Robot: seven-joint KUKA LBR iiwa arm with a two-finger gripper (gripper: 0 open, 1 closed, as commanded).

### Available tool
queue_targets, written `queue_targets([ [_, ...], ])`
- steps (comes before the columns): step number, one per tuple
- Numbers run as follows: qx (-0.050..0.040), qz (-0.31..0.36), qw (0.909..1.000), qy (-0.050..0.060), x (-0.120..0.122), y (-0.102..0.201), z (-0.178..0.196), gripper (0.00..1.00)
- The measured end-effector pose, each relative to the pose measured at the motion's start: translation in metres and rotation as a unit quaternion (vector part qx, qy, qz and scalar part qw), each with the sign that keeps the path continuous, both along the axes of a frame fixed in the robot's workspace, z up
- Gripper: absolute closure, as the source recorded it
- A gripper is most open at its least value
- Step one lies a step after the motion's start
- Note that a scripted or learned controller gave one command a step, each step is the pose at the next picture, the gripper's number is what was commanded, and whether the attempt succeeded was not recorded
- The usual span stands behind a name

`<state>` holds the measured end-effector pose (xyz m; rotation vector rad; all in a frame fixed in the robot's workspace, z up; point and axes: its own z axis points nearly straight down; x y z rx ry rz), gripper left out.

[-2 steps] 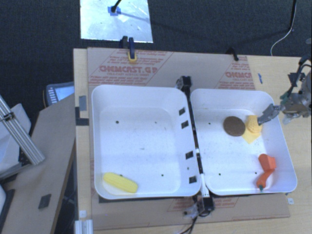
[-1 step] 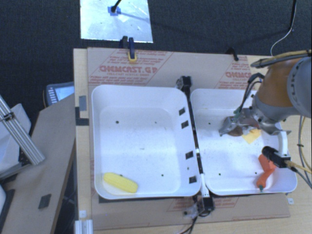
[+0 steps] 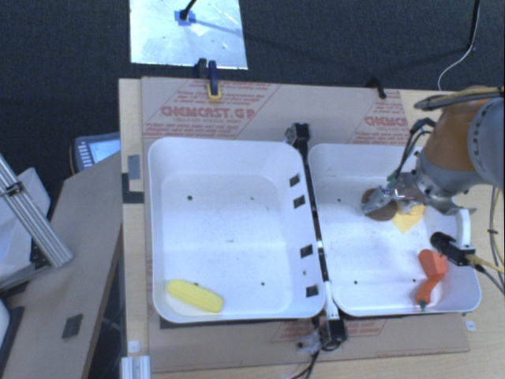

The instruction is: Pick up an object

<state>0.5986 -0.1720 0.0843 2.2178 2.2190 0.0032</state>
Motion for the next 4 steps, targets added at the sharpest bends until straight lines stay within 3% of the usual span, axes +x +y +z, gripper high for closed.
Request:
queue_targets([
  [1, -0.0002, 0.000, 1.0000, 0.000, -0.001, -0.036, 0.001, 0.00],
  [2, 0.0006, 0.004, 1.0000, 0.000, 0.060, 0.002, 0.002, 0.00],
  [3, 0.0070, 0.001, 1.0000, 0.002, 0.059, -0.030, 0.002, 0.00],
  [4, 0.0016, 0.004, 1.0000, -0.003, 0.061, -0.031, 0.014, 1.00],
])
